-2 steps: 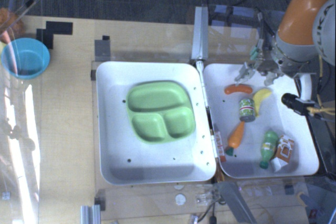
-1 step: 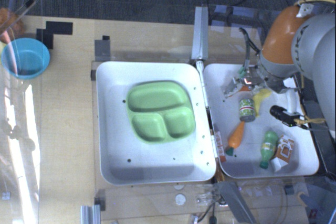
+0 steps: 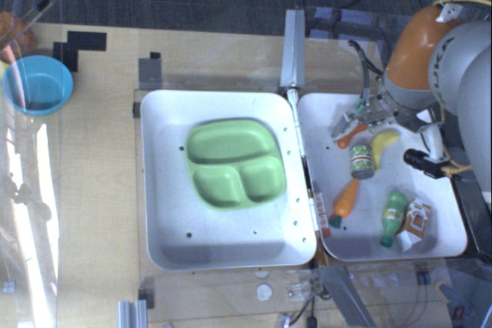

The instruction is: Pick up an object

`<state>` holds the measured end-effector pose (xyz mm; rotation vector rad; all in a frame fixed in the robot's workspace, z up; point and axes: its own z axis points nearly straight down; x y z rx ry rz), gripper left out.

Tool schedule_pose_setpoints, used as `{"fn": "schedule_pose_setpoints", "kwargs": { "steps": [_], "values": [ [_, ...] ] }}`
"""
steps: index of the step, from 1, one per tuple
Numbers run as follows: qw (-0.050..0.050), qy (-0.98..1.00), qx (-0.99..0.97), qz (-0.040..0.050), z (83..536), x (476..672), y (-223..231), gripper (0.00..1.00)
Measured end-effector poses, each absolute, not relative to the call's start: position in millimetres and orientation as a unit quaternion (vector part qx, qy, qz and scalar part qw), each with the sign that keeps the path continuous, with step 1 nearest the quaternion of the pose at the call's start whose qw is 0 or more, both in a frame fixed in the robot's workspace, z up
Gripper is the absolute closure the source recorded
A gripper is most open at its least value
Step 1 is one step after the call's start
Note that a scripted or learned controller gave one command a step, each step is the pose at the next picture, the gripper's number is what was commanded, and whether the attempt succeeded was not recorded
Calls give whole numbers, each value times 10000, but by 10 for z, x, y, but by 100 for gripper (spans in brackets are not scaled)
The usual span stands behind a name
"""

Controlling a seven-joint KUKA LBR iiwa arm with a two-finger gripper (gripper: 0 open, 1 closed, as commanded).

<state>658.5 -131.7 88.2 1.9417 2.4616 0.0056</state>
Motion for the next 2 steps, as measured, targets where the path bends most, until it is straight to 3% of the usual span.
{"fn": "schedule_pose_setpoints", "kwargs": {
  "steps": [1,2],
  "values": [
    [63,7859,6183,42,1016,6612,-1301,100],
    [33,7797,6261,28,1877,6706,-749,100]
  ]
}}
